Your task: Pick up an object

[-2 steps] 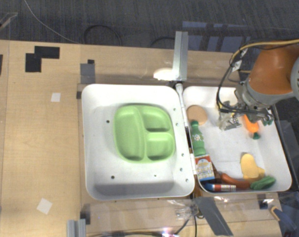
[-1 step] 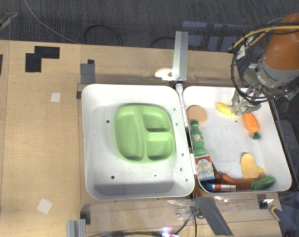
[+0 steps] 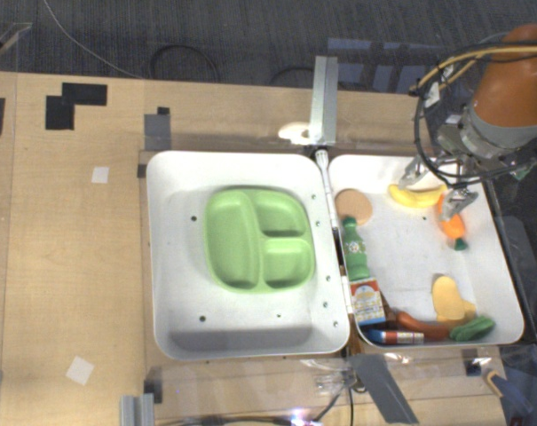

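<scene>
Arm w/ orange band comes in from upper right, wrist angled down over the right bin far corner. Tool sits right above the banana, by the carrot; can't tell its state. Green tray in left bin.

No readable text.
The green bottle in the right bin carries a red and white label, its print too small to make out.
</scene>
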`<state>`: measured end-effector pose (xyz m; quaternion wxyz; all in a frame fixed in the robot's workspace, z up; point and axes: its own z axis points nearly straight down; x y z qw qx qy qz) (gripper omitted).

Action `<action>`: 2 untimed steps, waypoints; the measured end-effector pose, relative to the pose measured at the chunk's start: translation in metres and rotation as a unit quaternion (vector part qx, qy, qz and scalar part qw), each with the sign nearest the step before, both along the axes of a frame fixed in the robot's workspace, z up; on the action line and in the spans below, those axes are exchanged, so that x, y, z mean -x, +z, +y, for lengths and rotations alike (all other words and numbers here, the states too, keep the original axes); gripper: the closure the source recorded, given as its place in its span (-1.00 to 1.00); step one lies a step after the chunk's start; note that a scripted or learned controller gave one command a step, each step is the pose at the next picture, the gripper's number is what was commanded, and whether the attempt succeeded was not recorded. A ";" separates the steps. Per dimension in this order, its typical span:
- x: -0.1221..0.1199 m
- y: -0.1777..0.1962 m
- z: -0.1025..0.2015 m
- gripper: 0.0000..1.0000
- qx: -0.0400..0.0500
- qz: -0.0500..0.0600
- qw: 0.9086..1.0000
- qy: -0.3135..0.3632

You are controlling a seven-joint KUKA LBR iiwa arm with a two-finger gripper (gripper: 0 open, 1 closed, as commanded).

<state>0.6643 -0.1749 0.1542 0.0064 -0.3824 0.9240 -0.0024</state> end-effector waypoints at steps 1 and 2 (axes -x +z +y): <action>0.021 -0.065 -0.031 -1.00 0.000 0.000 0.998 -0.057; 0.054 -0.065 -0.006 -1.00 0.001 0.001 0.995 0.100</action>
